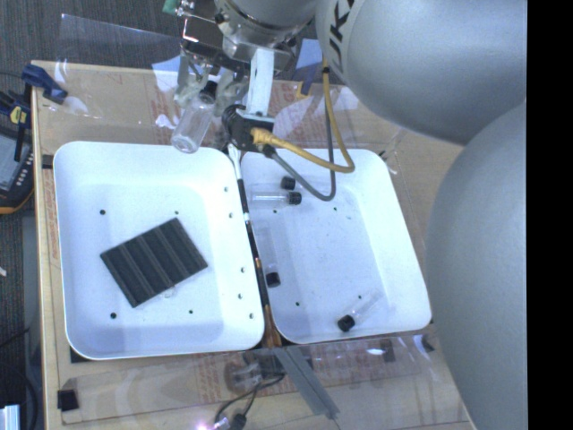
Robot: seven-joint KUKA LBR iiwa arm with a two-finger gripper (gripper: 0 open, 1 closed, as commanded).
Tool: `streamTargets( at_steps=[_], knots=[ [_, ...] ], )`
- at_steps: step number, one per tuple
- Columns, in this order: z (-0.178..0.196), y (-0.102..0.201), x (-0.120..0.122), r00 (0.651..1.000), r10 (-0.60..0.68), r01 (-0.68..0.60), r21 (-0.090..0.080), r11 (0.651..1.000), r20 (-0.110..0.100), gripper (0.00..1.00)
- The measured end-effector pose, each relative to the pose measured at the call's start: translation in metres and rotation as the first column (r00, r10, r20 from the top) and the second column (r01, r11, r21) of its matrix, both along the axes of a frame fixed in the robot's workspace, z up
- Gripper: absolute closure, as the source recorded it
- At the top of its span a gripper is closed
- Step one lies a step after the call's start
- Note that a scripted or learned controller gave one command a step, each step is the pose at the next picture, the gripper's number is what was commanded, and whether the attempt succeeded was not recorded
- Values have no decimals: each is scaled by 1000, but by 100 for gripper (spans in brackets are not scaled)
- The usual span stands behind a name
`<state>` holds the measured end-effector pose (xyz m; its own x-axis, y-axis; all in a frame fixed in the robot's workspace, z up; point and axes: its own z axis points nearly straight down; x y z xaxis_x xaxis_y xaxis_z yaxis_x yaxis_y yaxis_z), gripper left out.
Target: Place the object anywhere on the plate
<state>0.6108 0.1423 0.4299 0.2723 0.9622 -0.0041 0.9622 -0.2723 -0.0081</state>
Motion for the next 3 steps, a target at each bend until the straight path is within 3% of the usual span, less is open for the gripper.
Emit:
streamTargets(
  at_steps=[1, 2, 3],
  knots=[
    [-109, 74, -27, 863, -506, 506, -9, 863, 3, 100],
    [-153, 76, 18, 989, -146, 146, -4, 989, 0, 100],
    [-177, 78, 45, 959, -284, 284, -3, 959, 3, 100]
  ],
)
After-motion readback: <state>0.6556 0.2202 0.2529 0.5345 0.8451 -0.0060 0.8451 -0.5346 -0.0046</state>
